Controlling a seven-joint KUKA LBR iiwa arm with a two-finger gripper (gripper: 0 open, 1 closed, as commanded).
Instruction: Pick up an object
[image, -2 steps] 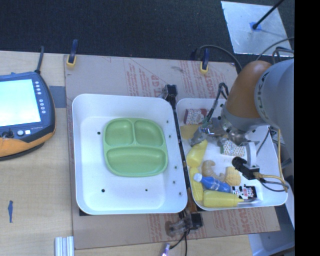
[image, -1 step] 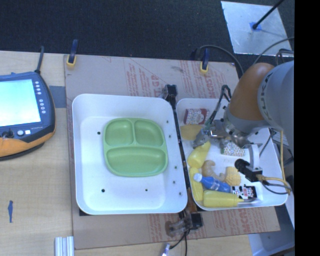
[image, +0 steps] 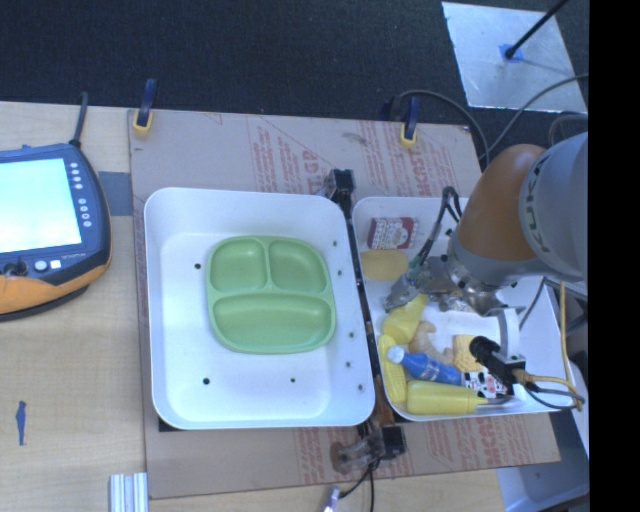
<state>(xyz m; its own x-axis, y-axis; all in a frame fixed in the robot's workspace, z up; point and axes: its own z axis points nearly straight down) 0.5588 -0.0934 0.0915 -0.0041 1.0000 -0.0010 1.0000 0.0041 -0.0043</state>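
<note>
We see the gripper (image: 413, 290) low in the right bin (image: 540, 325), just above a yellow banana (image: 403, 322) (its long axis runs toward the bench's front). Whether it grips anything we cannot tell.

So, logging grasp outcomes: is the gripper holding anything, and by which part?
Cannot be told: the gripper is down among the right bin's objects, its tips hidden.
</note>
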